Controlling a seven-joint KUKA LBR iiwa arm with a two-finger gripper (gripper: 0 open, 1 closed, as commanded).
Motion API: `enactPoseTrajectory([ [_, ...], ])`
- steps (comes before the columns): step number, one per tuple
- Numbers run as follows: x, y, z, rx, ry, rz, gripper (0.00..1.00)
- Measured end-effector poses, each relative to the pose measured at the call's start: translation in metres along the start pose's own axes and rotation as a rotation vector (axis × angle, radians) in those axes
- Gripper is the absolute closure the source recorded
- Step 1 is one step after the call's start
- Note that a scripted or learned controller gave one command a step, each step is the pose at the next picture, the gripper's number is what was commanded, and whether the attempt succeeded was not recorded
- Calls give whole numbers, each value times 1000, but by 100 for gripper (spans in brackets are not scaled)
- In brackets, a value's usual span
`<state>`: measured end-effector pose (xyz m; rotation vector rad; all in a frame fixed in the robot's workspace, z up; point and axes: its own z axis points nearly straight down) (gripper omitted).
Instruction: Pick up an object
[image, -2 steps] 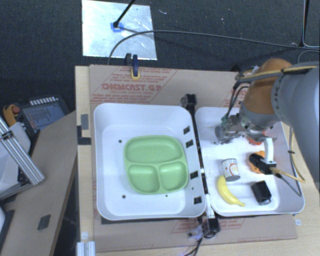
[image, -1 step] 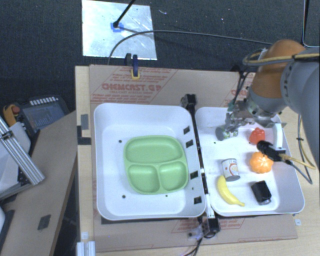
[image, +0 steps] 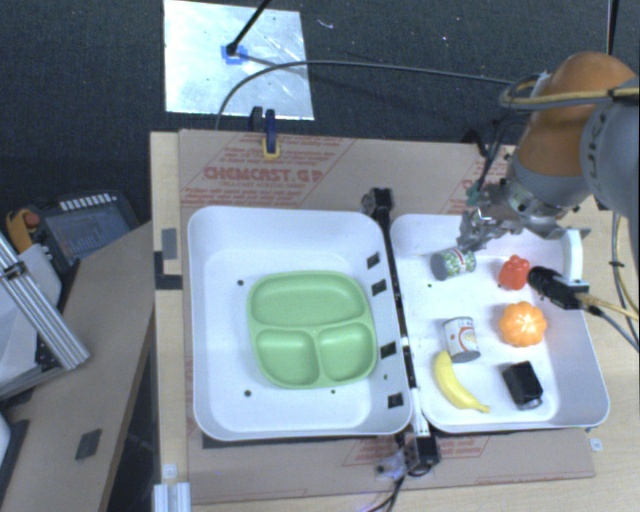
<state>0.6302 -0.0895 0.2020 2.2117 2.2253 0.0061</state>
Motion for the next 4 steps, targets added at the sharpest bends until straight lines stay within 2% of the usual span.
enactPoseTrajectory([
  [1,0,1,-46,0,0,0,100],
  [2,53,-15,-52,5,2,-3,100],
  [4,161,-26,-53,5,2,-3,100],
])
